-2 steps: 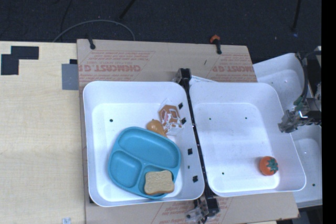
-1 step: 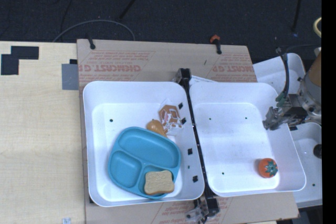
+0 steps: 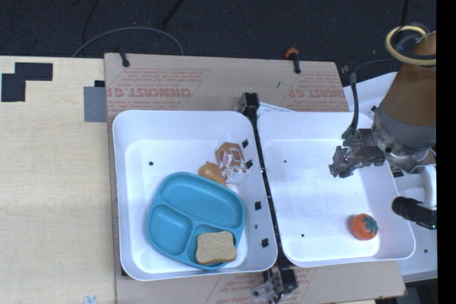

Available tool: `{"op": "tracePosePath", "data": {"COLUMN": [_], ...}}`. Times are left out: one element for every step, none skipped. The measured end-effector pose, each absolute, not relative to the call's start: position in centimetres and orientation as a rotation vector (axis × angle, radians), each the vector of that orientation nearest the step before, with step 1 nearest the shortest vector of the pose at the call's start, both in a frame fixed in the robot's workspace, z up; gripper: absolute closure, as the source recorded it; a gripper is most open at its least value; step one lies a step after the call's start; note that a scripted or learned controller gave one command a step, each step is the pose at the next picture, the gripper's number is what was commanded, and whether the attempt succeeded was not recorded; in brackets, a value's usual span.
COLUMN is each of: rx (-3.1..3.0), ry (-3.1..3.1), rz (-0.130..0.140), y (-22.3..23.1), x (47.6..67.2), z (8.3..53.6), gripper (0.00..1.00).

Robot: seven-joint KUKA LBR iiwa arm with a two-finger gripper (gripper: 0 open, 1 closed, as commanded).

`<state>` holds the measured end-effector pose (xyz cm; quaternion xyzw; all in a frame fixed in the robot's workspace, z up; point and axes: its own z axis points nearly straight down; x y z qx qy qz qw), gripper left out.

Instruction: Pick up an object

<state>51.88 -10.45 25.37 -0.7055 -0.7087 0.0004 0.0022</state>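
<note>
A small orange tomato-like fruit [image 3: 363,226] with a green top lies near the front right corner of the right bin [image 3: 313,245]. My gripper [image 3: 343,166] hangs over the right side of that bin, above and a little left of the fruit, with nothing seen between its fingers. In the left bin [image 3: 132,153] a blue divided plate [image 3: 178,221] carries a slice of toast [image 3: 216,248] in its front compartment. Behind the plate lie a small orange-brown piece [image 3: 211,171] and a clear wrapper with a brown pattern [image 3: 231,156].
A black divider [image 3: 260,181] runs between the two bins. Cardboard [image 3: 214,85] lies under and behind the bins. A pale wooden bench top [image 3: 50,189] extends to the left.
</note>
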Motion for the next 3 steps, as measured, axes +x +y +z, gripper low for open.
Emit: {"op": "tracePosePath", "data": {"rx": [-2.213, -2.215, -2.214], "ry": [-2.225, -2.224, -2.224], "rz": [0.001, 0.002, 0.003], "y": [-4.6, 0.1, 5.7], "x": [52.7, 53.1, 54.8], "z": [25.6, 25.7, 24.2], "gripper": [1.00, 1.00, 1.00]}}
